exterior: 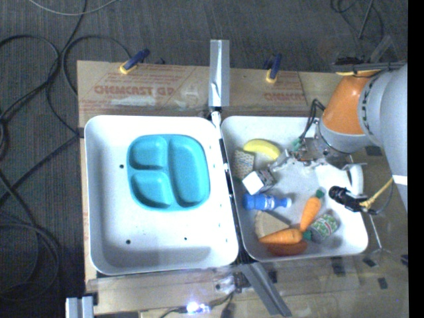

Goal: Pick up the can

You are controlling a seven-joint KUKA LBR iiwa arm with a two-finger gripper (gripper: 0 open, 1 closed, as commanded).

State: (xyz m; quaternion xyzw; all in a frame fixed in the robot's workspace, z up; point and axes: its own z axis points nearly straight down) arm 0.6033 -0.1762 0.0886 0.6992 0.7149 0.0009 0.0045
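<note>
The can [324,226] is small, with a green and white patterned label. It lies on its side near the front right corner of the right bin [361,244], just right of a small carrot [310,212]. My gripper [270,173] hangs low over the left part of that bin, beside a white block [254,182] and just below a banana [262,149]. It is well to the left of the can and farther back, and nothing shows in its grasp. The grey arm with its orange band [344,111] reaches in from the right.
The right bin also holds a blue bottle [265,203], a larger carrot [285,237] at the front and a pale flat piece [268,222]. A blue divided tray [169,171] lies in the left bin [106,244]. A metal divider [218,78] stands behind the bins.
</note>
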